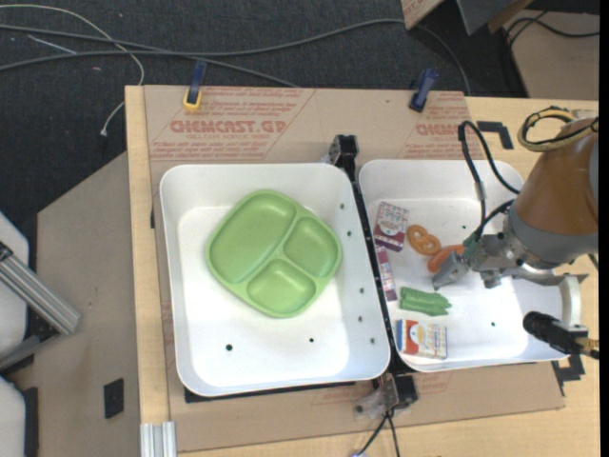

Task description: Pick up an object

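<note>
The right bin [495, 336] holds several small objects. An orange ring-shaped piece [422, 240] lies near its middle, with a pink and white packet [391, 223] to its left. Below them lie a green object [423, 301] and a white packet with red and blue print [422, 338]. My gripper [451, 267] reaches in from the right and sits low over the bin, just right of the orange piece and above the green object. A small orange bit [443, 258] shows right at its tip; whether it is held is unclear.
The left bin [190, 350] carries a light green divided plate [274, 252]. A thin purple strip [387, 279] lies along the right bin's left wall. A black cable [473, 165] loops over the right bin's far side. Clamps hold the cardboard at the back.
</note>
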`<state>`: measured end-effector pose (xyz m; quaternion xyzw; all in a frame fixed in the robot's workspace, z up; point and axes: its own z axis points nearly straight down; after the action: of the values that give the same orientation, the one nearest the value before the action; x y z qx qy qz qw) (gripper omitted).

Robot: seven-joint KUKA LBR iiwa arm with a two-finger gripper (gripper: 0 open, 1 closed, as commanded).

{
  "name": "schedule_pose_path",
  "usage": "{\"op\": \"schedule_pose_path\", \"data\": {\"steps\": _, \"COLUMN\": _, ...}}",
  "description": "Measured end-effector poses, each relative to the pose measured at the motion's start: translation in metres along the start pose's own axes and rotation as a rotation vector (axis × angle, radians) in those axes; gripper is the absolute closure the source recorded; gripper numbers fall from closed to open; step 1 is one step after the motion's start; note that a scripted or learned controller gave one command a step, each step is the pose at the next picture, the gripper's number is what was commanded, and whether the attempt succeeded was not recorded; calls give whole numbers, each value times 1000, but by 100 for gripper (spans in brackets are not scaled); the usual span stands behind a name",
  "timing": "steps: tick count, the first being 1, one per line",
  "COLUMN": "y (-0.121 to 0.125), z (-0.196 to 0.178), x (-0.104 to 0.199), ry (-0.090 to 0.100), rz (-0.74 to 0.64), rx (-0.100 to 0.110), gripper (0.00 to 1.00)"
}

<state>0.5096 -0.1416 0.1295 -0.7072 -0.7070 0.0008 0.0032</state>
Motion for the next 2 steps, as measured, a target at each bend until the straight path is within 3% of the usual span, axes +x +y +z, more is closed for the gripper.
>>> {"op": "schedule_pose_path", "data": {"steps": 1, "y": 2, "z": 43, "x": 1, "ry": 2, "rz": 0, "rx": -7, "gripper": 0}}
{"op": "schedule_pose_path", "data": {"steps": 2, "y": 4, "z": 30, "x": 0, "ry": -2, "rz": 1, "rx": -14, "gripper": 100}}
